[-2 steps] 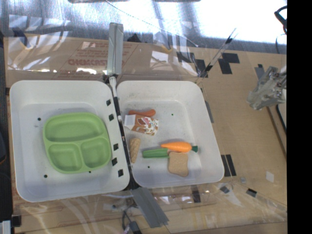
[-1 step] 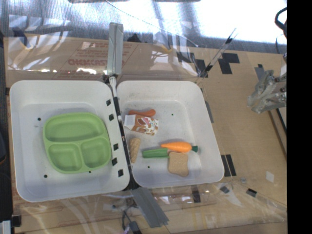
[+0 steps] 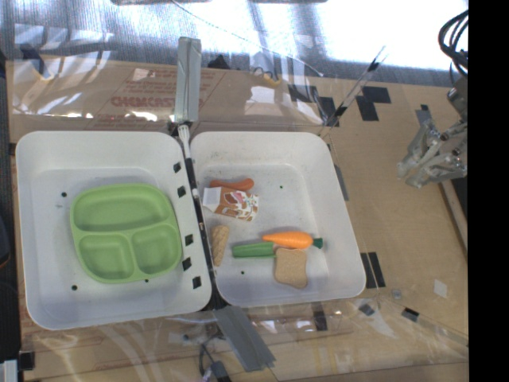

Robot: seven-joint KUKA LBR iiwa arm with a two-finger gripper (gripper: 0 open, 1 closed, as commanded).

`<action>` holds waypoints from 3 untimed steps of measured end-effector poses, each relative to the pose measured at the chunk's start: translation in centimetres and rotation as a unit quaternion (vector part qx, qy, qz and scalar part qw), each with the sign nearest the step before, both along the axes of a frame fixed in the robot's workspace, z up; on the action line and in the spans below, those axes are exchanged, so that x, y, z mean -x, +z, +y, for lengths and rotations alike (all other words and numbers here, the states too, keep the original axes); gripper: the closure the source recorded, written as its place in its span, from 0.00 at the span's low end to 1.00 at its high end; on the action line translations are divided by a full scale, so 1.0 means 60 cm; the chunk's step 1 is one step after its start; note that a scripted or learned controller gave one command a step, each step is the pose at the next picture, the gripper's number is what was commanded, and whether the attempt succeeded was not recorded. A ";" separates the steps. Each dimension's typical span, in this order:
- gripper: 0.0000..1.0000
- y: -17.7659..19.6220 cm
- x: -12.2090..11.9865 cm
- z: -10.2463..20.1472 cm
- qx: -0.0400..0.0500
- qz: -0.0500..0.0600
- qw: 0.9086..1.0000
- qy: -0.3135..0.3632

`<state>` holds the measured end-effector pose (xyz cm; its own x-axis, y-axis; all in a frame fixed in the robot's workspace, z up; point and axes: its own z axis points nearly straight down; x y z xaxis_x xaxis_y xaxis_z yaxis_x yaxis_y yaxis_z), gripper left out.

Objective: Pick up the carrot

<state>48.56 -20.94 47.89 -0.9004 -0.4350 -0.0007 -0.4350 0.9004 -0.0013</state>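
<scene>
Carrot: orange body, dark green top. Cucumber: dark green. Bread slice: tan, speckled. Sausage: reddish orange. Packet: white with red-brown print. Biscuit: pale beige. Divided plate: light green, plain. Both bins: white, with small black dots. Counter: cardboard brown, with black tape squares and red lettering at the upper left. Tool: silver-grey metal.
</scene>
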 end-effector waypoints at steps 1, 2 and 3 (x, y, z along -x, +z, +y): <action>1.00 -0.135 -0.024 -0.001 0.000 0.000 0.971 -0.238; 1.00 -0.044 0.014 -0.003 0.000 -0.003 0.943 -0.333; 1.00 -0.029 0.014 -0.003 0.000 -0.002 0.842 -0.539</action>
